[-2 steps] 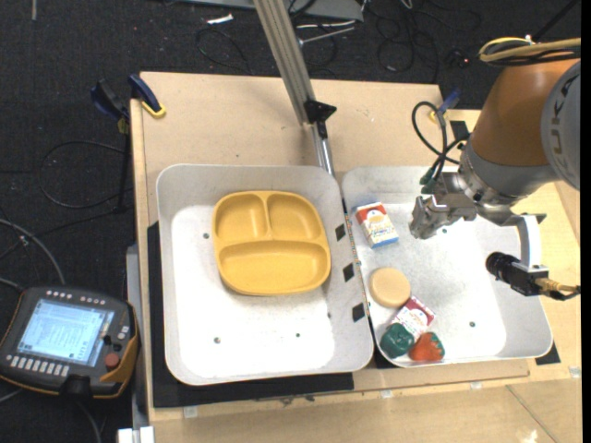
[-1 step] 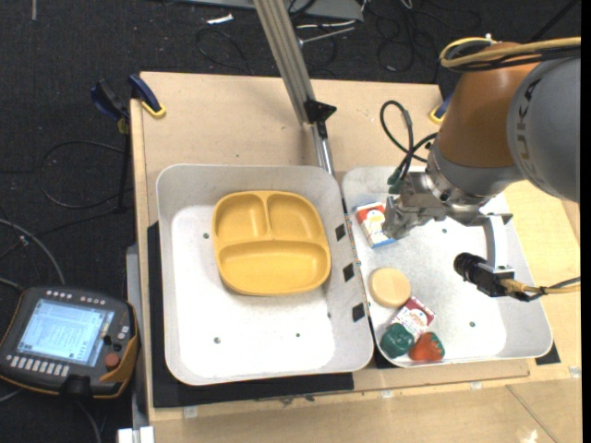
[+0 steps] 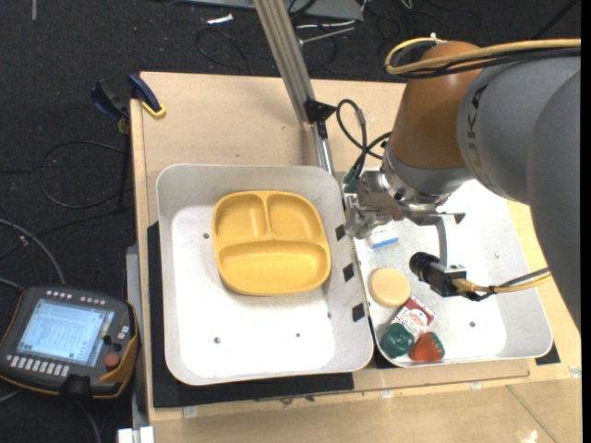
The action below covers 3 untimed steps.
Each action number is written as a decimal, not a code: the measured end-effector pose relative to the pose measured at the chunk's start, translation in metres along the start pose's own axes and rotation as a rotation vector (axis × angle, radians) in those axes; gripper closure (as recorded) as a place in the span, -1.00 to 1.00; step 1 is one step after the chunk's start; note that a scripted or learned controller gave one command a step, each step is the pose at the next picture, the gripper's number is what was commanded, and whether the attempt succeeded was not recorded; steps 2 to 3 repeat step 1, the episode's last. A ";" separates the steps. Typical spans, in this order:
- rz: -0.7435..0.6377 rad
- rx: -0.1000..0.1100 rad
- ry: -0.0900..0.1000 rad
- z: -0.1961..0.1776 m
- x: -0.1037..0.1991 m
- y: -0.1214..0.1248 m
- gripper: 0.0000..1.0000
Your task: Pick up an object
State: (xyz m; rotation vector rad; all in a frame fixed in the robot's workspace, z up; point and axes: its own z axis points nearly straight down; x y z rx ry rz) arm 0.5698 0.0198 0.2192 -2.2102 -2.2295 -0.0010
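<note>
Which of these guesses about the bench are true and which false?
1. The yellow tray lies in the left bin. True.
2. The tray has three compartments. True.
3. The round cream piece sits inside the tray. False: it lies in the right bin, near the divide.
4. The green item and the red item lie at the right bin's near edge. True.
5. The arm hangs above the left bin. False: it is above the right bin.
6. A handheld screen rests in the left bin. False: it sits outside, left of the bench.
</note>
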 end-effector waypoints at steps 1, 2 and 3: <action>0.000 -0.002 0.000 -0.013 0.056 0.001 1.00; 0.000 -0.002 0.000 -0.013 0.056 0.001 1.00; 0.000 -0.002 0.000 -0.013 0.056 0.001 1.00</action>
